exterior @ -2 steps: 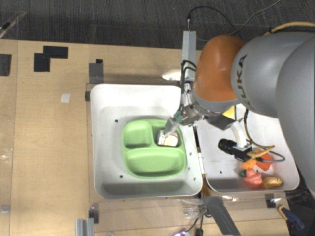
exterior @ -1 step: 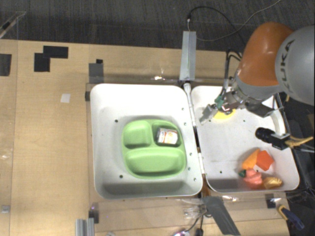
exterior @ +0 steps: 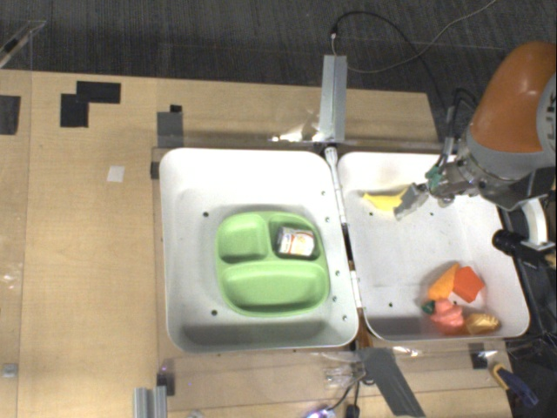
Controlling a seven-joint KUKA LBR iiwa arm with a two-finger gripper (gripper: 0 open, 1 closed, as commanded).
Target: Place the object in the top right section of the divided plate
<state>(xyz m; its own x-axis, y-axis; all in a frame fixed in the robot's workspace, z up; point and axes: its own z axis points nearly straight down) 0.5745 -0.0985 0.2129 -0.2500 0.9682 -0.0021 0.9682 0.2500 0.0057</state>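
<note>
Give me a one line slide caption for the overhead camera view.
Gripper over a yellow object in the right bin; green divided plate holds a small item in its top right section.

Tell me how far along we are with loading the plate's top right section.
Done: a small white packaged item already sits in the top right section of the green divided plate in the left bin. In hand: the tool is over the right bin, at the yellow object; no grasp is visible. Left: the orange and pink toys lie untouched.

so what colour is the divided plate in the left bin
Green: the divided plate shows clearly in the camera view.
</note>
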